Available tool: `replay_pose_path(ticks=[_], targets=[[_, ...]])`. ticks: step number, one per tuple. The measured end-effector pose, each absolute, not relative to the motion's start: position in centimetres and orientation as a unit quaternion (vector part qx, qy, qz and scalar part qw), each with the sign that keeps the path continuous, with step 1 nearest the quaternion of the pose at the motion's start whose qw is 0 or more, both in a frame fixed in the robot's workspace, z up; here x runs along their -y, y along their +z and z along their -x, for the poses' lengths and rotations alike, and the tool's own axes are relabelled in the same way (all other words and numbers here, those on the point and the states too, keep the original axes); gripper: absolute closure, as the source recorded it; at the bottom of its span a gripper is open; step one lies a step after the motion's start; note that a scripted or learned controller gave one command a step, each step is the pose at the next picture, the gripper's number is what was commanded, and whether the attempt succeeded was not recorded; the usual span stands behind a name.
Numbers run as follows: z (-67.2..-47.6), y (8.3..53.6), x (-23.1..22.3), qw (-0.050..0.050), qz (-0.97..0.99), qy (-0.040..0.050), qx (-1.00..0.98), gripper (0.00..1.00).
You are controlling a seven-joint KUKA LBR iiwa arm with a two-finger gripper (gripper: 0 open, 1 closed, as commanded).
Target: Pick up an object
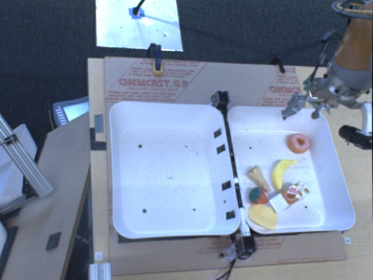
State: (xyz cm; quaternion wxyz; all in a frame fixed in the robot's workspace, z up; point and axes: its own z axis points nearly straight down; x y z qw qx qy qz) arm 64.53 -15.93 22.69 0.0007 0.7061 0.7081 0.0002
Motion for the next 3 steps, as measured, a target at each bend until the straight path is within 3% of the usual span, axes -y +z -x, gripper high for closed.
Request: replay_pose_path(ticks=[1,2,3], targets=[[-58.4,29.8,13.5,0.0,-0.706,0.0005,-0.709,0.0],[-51.4,29.7,13.1,-0.001,-0.707,-0.0003,-0.707,0.0],[-48.5,23.6,12.6,-0.002,-0.707,-0.0008,-0.707,0.0]])
